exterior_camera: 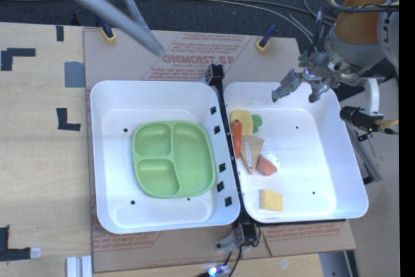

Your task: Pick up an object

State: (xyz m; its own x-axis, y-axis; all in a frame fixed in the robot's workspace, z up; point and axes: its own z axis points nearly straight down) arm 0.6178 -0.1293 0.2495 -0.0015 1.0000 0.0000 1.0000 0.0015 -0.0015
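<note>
A: Camera view entry. Pincer (299,91) hangs over the far rim of the right bin (324,146), fingers spread apart, nothing between them. Arm enters from the right.

B: Candidates?

A: All in the right bin's left half. Cluster against the divider: yellow piece (241,119) with a green bit (256,120) beside it, orange carrot-like stick (237,137), tan wedge (253,147), pinkish chunk (267,165). Yellow block (272,200) lies alone, nearer the front wall.

B: Direction from the pincer?

A: Toward the viewer and leftward. The cluster is nearer; the block is well apart from it, further down. The carrot stick's long axis runs roughly front-to-back, along the divider.

B: Left bin?

A: Green divided tray (174,159), not a likely target.

B: Judgement?

A: Block looks the cleaner pick, being isolated; cluster pieces touch and crowd the wall.
</note>
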